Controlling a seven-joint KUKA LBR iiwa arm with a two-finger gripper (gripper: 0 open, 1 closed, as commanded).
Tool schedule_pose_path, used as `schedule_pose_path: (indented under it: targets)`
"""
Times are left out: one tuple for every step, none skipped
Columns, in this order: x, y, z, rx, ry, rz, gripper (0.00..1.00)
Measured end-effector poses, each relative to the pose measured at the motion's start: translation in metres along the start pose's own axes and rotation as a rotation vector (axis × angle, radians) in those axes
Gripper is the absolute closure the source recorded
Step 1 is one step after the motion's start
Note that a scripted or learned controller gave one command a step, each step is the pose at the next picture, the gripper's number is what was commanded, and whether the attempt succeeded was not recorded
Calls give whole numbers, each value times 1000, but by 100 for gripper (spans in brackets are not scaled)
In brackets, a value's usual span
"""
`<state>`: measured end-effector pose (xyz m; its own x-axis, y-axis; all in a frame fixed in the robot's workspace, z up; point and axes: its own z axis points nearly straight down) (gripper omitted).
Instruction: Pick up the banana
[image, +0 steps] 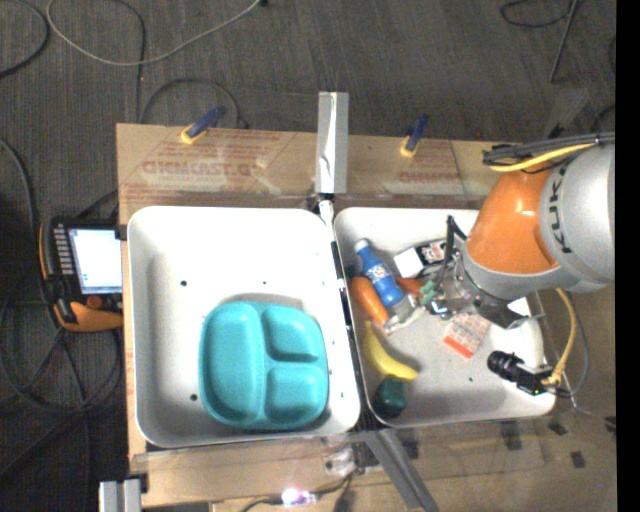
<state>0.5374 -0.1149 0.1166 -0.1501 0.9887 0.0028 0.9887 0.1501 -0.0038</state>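
Observation:
The yellow banana (386, 359) lies in the right bin (440, 405), near its left wall and toward the front. It is curved and rests free on the bin floor. My gripper (428, 297) hangs over the middle of the right bin, up and to the right of the banana and a short gap away from it. The grey arm with its orange band (510, 235) hides much of the bin's right half.
An orange carrot (369, 299) and a blue bottle (377, 267) lie just behind the banana. A dark green object (390, 398) sits right in front of it. A red and white packet (462, 338) is to the right. A teal divided tray (265, 366) sits in the left bin (160, 250).

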Motion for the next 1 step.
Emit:
schedule_pose_path:
  targets:
    - [16, -27, 27, -21, -4, 261, 0]
